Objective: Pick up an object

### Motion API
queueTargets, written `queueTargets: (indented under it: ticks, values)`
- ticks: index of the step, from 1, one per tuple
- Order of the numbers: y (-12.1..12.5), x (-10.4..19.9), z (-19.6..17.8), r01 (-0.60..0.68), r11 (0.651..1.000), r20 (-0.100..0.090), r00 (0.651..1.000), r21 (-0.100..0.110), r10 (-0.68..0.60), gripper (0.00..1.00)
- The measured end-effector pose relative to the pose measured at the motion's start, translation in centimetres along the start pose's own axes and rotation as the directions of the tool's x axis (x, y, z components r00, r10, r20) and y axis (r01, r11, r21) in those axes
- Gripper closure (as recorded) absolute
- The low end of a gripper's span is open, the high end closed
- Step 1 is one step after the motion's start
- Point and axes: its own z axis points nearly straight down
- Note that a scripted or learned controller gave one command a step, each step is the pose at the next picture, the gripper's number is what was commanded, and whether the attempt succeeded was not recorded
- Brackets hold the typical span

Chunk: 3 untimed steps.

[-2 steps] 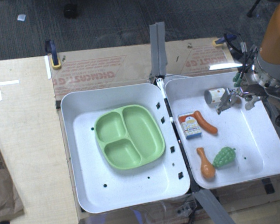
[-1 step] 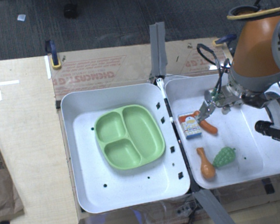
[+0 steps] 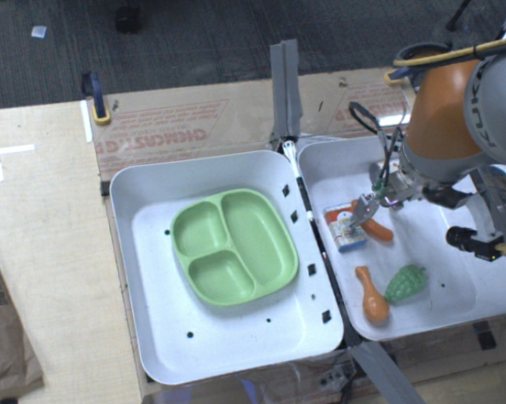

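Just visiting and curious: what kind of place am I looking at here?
Probably a robotics lab test bench: a grey and orange robot arm reaches into two white bins holding a green divided plate and toy food such as a chicken drumstick.

The grey arm (image 3: 491, 110) reaches in from the right, its orange band (image 3: 440, 112) above the wrist, gripper (image 3: 366, 214) pointing down and leftward.

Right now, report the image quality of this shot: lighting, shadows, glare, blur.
Camera view: even, soft overhead light; the green divided plate and left bin are sharp, with faint shadows. The right bin is bright but not blown out. Small items near the gripper, such as the orange carrot-like toy, are slightly soft; finger state unreadable. A bluish glow tints the bottom edge.
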Motion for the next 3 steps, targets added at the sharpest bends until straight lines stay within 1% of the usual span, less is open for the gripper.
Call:
queueTargets:
  ticks: [1,2,3]
  values:
    - [-0.6,0.7,0.0,-0.12,0.993,0.001,0.993,-0.001,0.12,0.0]
    - [1.0,-7.4,0.5,-0.19,0.982,-0.001,0.982,0.008,0.19,0.0]
    - [2.8,1.1,0.5,0.066,0.998,-0.005,0.998,0.009,-0.066,0.0]
